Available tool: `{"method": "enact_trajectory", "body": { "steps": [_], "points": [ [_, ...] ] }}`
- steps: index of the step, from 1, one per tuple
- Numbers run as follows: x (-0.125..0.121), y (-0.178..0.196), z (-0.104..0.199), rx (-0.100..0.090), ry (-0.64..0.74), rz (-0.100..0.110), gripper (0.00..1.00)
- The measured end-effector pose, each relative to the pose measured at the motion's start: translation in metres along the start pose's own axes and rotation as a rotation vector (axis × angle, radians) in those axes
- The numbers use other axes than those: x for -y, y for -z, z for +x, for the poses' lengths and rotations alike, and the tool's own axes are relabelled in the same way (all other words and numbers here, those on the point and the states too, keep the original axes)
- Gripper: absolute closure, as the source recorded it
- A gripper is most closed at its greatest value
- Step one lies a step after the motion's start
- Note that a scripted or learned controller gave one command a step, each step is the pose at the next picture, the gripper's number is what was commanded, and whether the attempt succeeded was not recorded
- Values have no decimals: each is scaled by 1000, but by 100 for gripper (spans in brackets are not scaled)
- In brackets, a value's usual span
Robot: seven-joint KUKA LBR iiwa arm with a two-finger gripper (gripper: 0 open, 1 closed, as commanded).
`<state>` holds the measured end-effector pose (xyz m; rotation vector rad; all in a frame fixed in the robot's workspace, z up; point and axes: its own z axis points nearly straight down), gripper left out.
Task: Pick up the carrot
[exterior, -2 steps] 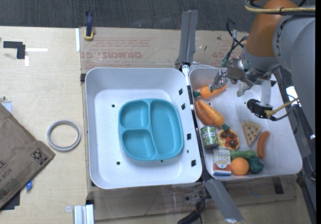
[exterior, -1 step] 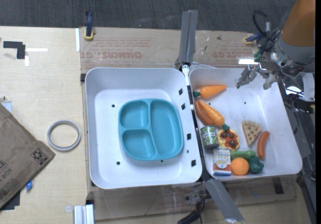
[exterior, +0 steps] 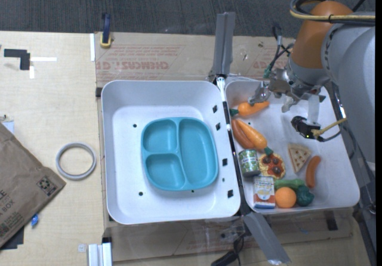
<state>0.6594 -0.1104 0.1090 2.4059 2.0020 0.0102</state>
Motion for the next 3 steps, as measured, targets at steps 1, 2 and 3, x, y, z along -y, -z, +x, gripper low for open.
{"method": "enact_trajectory", "body": {
  "steps": [1,2,3],
  "points": [
    [0,3,9,2,-63,7,0],
    [24,-8,5,-3,-151,-4,0],
    [13,-8,-8,-4,-227,-4,0]
  ]
}}
